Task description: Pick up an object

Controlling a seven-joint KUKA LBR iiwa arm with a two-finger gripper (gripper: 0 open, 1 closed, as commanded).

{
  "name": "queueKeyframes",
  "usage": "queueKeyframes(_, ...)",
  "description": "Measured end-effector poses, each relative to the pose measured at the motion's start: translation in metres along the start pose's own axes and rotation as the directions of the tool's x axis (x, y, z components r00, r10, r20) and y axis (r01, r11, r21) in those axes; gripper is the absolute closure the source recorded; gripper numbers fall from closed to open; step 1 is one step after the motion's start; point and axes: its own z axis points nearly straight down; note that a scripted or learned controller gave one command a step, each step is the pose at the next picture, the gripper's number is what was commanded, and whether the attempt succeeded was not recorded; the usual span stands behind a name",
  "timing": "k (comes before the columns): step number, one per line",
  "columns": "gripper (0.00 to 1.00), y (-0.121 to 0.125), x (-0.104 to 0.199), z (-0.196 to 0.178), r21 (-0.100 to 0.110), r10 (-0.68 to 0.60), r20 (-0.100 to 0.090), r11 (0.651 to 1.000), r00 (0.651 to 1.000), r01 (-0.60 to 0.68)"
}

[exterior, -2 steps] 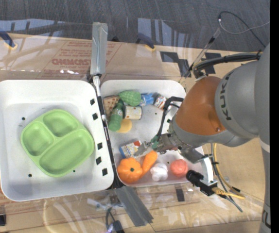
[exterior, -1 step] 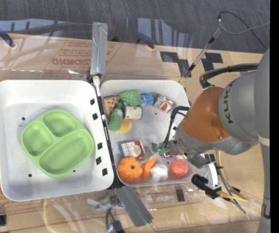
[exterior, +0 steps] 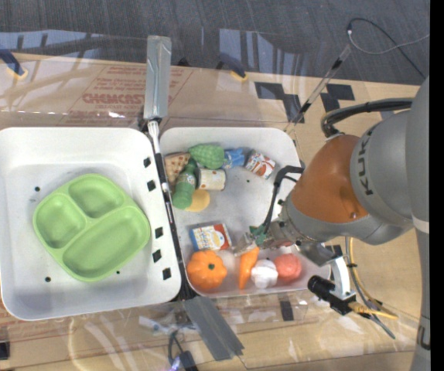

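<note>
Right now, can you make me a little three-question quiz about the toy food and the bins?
1. True or false: the green plastic plate with three sections lies in the left white bin.
2. Which toy sits in the right white bin's near-left corner? A) round orange pumpkin B) blue car C) yellow cup
3. Fill in: the grey arm with the orange band hangs over the ____ bin.

Key: 1 true; 2 A; 3 right.
</note>
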Motion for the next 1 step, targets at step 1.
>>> queueKeyframes(1, 1.00, 0.0351, 0.0283, -0.1056, -0.005, -0.126, 0.003, 0.992, 0.992, 0.126)
